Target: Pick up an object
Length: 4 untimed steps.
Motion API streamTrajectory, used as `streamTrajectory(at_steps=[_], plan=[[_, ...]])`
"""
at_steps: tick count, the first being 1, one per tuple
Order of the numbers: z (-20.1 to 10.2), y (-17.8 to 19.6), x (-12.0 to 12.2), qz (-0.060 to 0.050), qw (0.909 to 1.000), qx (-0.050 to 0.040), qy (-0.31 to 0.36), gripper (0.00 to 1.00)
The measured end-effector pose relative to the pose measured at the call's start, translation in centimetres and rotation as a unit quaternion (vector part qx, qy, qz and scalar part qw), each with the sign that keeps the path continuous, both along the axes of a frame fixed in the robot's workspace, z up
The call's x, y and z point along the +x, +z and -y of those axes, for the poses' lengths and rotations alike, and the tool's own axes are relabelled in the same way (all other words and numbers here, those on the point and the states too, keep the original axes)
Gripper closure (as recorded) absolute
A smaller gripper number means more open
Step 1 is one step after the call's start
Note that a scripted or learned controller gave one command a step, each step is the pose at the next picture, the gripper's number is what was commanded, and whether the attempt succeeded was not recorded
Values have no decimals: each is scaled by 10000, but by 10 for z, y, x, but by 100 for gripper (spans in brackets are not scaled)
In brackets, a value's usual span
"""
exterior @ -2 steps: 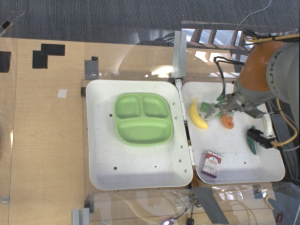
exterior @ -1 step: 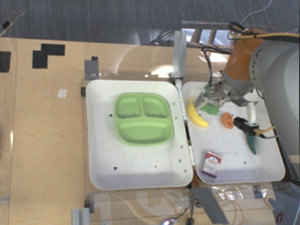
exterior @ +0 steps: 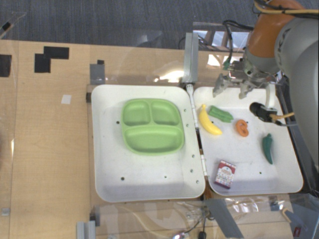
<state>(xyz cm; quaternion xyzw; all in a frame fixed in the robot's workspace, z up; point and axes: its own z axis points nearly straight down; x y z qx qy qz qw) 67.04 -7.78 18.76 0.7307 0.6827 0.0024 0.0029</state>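
My gripper (exterior: pixel 231 90) hangs over the far edge of the right bin (exterior: pixel 286 180), its two fingers spread open with nothing between them. Just in front of it lies a small green vegetable (exterior: pixel 220 114), with a yellow banana (exterior: pixel 209 121) to its left. An orange piece (exterior: pixel 242 128) rests near the bin's middle. A dark green pepper (exterior: pixel 268 148) lies toward the right wall. A small red box (exterior: pixel 225 174) sits near the bin's front edge.
The left bin (exterior: pixel 107 178) holds a light green divided plate (exterior: pixel 152 126). A ridge (exterior: pixel 197 133) separates the two bins. The arm's orange band (exterior: pixel 266 26) and grey body loom over the right bin's far right corner.
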Motion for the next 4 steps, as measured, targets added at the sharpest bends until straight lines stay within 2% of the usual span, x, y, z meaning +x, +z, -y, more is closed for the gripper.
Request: streamTrajectory(at_steps=[1,2,3,4], plan=[[32,-92,-37,-3,9997,4,-238,0],[8,-99,1,12,9999,6,-131,0],[7,-86,4,46,10000,1,-88,100],[-72,-1,0,-4,9999,9,119,100]])
